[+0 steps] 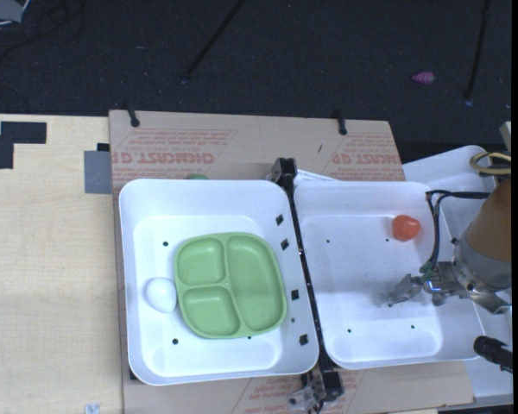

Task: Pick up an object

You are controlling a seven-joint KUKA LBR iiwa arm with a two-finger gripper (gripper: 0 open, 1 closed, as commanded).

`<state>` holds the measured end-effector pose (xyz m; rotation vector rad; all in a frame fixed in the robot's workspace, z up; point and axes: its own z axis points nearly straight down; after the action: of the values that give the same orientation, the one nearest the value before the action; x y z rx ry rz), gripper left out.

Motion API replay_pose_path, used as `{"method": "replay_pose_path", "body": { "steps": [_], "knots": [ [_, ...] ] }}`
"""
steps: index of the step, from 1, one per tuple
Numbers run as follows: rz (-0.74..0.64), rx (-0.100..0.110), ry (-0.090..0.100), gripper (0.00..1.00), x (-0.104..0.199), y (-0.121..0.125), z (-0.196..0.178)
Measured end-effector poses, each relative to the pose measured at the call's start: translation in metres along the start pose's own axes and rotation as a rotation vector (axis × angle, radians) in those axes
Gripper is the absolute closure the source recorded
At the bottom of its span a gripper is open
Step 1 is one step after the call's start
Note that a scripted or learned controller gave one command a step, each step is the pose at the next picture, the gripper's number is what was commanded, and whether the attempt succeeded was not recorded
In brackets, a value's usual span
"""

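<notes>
Tool low in the right bin, red ball just beyond it.

The tool [403, 290] sits over the right bin [363, 352] floor with its fingers parted and nothing between them. The red ball [406, 228] lies on the far side, almost straight behind the tips and well apart. The green plate [229, 283] and white egg [161, 294] lie in the left bin.

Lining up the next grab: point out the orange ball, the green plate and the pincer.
orange ball [406, 228], camera view, its middle.
green plate [230, 284], camera view, the centre ridge.
pincer [397, 293], camera view, between its fingertips.
</notes>
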<state>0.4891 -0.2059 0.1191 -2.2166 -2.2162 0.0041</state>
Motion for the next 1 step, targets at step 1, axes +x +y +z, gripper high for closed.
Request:
{"method": "replay_pose_path", "body": {
  "steps": [1],
  "knots": [
    [0.001,-0.005,-0.002,0.0,0.0009,0.0004,0.0327]
  ]
}}
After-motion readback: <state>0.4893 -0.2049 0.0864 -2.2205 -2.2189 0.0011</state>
